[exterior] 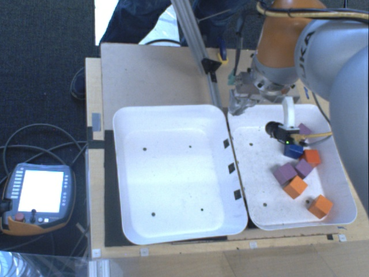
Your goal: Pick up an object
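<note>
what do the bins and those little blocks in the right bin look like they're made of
Bins: probably thin moulded plastic, glossy white, judging by the rounded corners and soft sheen. Blocks, orange, purple and blue: matte, flat colour, crisp edges, so likely painted wood or foam; the view can't settle which.

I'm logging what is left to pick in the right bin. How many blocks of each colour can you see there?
Orange blocks: 3
Purple blocks: 3
Blue blocks: 1
Total: 7 blocks in the right bin. The gripper hangs over that bin's far left corner.
</note>
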Motion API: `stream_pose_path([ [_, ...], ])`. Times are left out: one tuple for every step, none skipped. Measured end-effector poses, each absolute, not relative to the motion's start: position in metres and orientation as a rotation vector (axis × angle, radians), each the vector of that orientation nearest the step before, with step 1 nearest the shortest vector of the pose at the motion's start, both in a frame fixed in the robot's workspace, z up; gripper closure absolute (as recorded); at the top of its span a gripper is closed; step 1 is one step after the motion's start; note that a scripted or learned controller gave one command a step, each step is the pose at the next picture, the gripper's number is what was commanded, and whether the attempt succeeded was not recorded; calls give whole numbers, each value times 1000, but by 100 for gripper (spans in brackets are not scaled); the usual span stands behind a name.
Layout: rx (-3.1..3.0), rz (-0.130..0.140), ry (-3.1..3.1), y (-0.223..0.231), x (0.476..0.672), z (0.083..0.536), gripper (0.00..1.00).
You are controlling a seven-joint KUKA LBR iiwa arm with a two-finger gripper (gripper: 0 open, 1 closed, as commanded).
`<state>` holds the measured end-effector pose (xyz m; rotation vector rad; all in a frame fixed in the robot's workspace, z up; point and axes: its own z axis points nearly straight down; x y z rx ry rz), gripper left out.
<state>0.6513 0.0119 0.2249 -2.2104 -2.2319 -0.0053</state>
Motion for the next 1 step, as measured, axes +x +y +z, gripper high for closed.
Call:
stream_pose_path([
  [-2208, -6, -2233, 69, 637, 237, 100],
])
